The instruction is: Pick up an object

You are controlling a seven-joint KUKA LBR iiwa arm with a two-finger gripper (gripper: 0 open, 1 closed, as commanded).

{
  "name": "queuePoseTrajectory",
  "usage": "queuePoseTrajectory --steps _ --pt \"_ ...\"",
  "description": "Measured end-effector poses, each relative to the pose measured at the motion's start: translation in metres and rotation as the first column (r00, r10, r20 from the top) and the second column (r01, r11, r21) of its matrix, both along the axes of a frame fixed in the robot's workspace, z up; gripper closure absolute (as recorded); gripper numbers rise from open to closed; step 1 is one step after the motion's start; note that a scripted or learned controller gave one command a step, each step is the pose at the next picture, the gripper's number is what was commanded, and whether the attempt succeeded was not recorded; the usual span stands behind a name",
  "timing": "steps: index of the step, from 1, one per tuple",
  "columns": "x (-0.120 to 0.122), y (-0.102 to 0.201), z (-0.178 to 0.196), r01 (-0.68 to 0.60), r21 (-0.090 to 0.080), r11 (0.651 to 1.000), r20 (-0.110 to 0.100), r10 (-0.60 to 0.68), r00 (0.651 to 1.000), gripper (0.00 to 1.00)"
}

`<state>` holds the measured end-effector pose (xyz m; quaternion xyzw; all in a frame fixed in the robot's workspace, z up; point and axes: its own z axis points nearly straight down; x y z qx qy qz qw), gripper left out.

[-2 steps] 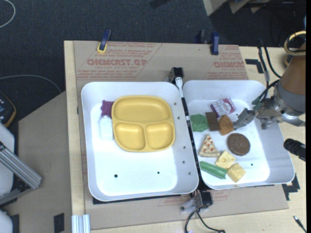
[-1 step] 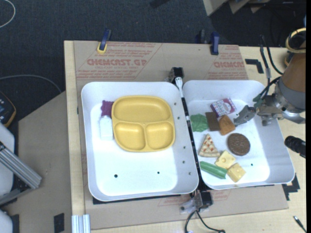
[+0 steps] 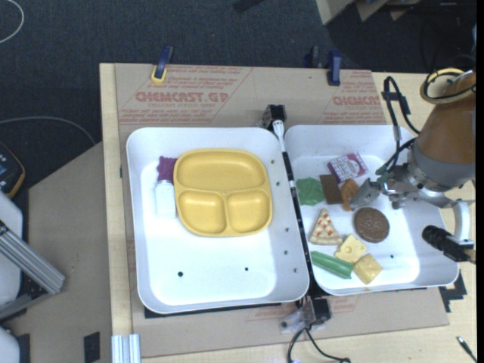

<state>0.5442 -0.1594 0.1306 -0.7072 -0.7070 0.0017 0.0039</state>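
Right now the grey arm with its orange band point(image 3: 446, 131) reaches into the right-hand shallow white bin point(image 3: 408, 274), and its two-finger gripper point(image 3: 368, 191) hangs low near the bin's middle; whether the claw is apart or together cannot be told from this slant, and nothing can be seen held in it. Just beside it, toward the left, lies the small brown rectangular block point(image 3: 330, 189), its long axis running roughly up and down the view, with a smaller orange-brown piece point(image 3: 348, 193) touching its right side and closest to the claw. A round brown disc point(image 3: 372, 224) lies just below the gripper, nearer the camera. A purple and white packet point(image 3: 347, 166) sits a little above it. Farther off are a green leafy piece point(image 3: 309, 191), a pizza-slice toy point(image 3: 325, 228), two yellow cheese-like chunks point(image 3: 358, 259) and a green pod point(image 3: 331, 264). By my judgement the orange-brown piece or the disc is the likeliest target, needing only a short shift. The left-hand white bin point(image 3: 212, 278) holds a yellow divided plastic tray point(image 3: 223, 191).
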Motion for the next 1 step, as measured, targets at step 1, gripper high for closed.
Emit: queuePoseTrajectory --steps 1 --pt "-0.0008 0.0009 -0.0489 -0.001 -0.001 1.0 0.002 0.001 1.0 0.0"
